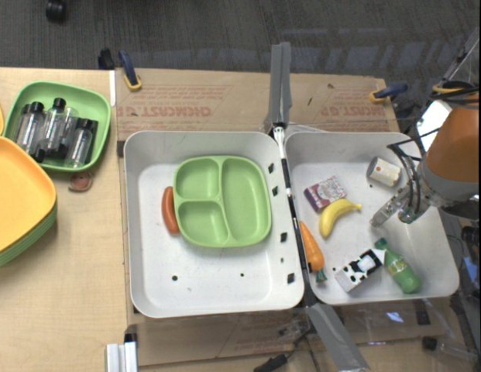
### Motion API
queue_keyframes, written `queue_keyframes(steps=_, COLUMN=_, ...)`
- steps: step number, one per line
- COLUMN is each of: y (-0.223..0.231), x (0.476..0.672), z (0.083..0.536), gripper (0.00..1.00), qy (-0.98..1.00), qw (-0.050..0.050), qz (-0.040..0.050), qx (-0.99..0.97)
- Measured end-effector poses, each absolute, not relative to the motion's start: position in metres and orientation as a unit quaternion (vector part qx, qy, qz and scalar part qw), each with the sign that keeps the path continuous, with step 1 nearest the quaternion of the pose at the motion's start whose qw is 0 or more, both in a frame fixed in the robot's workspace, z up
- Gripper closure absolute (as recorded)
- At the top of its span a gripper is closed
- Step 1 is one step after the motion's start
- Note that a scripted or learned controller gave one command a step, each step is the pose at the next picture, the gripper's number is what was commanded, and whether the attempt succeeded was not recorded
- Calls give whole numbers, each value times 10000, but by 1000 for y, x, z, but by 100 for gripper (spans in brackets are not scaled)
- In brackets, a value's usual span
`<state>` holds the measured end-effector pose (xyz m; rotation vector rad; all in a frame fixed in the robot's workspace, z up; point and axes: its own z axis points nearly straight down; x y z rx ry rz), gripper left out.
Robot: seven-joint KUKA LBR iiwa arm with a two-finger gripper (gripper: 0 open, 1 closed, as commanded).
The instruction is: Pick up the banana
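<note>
The gripper (389, 210) hangs in the right bin (434, 281), just right of the banana (337, 215); whether it is spread or pressed together I cannot tell. A slanted descent could nudge the curved banana left into the purple packet (325, 192) or carrot (310, 246). Green bottle (400, 271) sits nearer.

Yellow banana (338, 215), green divided plate (222, 201) in white bin (144, 231), orange carrot (310, 246), green bottle (400, 269), black-and-white spotted carton (359, 270), pink-purple packet (325, 192) just above the banana
</note>
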<state>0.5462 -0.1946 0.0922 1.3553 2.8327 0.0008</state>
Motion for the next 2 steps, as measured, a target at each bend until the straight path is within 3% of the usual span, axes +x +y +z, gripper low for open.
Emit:
queue_keyframes(steps=1, y=-222, x=573, z=92, gripper=100, qy=9078, qw=15, qz=3, qx=4195)
queue_keyframes(steps=2, y=-221, x=628, z=93, gripper=100, qy=9134, qw=16, qz=3, qx=4070)
